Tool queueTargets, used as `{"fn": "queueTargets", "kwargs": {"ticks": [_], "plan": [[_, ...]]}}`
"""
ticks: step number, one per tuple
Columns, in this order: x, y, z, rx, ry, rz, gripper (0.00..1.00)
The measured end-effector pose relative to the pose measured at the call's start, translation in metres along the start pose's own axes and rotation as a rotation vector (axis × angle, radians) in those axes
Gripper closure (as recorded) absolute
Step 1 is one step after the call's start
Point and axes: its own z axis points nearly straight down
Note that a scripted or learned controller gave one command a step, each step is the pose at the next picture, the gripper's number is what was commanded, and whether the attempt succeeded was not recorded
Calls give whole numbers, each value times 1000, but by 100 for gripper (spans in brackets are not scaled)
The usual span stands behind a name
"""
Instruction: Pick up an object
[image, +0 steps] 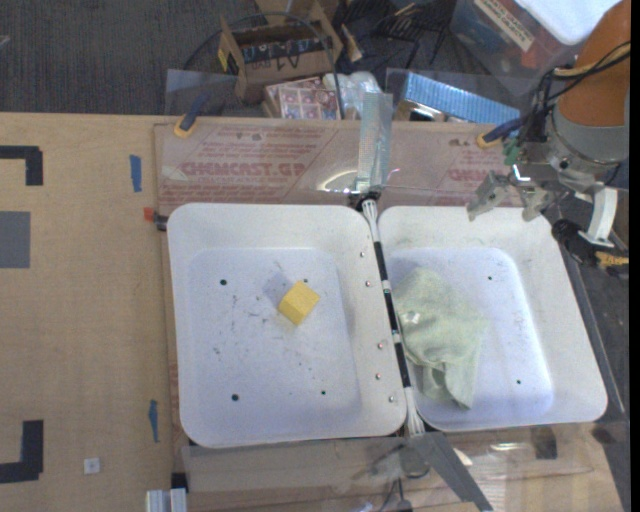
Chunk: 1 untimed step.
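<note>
bench: left bin (190, 250) holds yellow block (298, 302); right bin (560, 300) green cloth (440, 335); gripper (508, 198) released.

two white bins (190, 260), one yellow block (298, 302), one green cloth (440, 335)

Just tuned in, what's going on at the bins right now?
The arm's gripper hangs over the far edge of the right bin, fingers spread, holding nothing. A crumpled pale green cloth lies in that bin, against its left side. A yellow block sits in the left bin. Nothing picked up yet.
</note>
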Motion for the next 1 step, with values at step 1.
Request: {"fn": "queueTargets", "kwargs": {"ticks": [1], "plan": [[43, -54, 13, 1, 1, -250, 0]]}}
